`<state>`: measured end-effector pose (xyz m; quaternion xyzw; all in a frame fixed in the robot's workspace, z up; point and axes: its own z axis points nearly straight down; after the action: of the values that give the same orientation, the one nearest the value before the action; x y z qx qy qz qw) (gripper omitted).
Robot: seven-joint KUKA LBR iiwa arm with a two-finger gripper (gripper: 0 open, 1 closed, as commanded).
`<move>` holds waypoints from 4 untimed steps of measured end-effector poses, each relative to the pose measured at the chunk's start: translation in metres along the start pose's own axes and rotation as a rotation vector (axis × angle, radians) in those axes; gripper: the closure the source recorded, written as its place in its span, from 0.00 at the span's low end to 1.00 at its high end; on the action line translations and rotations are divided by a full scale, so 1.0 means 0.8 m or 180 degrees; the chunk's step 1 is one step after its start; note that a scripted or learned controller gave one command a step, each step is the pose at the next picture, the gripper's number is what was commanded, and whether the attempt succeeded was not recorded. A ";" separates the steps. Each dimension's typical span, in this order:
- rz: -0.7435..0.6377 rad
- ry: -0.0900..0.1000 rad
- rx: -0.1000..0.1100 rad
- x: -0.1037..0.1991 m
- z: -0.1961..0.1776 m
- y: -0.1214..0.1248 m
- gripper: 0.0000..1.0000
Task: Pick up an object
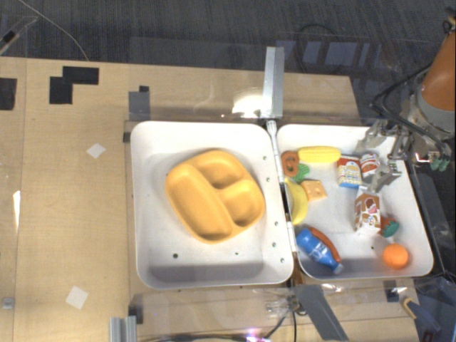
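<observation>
Nothing has been lifted yet: the small milk carton (368,213), judged the likeliest target, lies on the floor of the right bin (422,212) toward its 3 o'clock side, with the orange (396,256) at the carton's 5 o'clock and a red-and-white packet (349,172) at its 11 o'clock. The end effector (385,168) is seen at the carton's 1 o'clock, fingers spread and empty, so descent, closing and lifting are left. The arm (436,95) is reached in from 2 o'clock over the tabletop (64,212), wrist pointed down.

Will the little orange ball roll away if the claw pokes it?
Probably. The orange ball looks round and smooth, so a nudge would likely set it rolling. It lies in the near right corner of the right bin, whose walls should stop it fast. It may also slip from a pinch.
</observation>
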<state>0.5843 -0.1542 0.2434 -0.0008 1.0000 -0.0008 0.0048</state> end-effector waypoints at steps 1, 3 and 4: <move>0.0877 0.0022 -0.0007 -0.005 0.155 0.067 0.00; -0.1429 -0.0025 0.0022 -0.075 0.188 0.075 0.00; -0.0710 0.0038 0.0004 -0.105 0.188 0.081 0.00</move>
<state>0.6696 -0.0897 0.0933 -0.1121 0.9937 -0.0020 -0.0013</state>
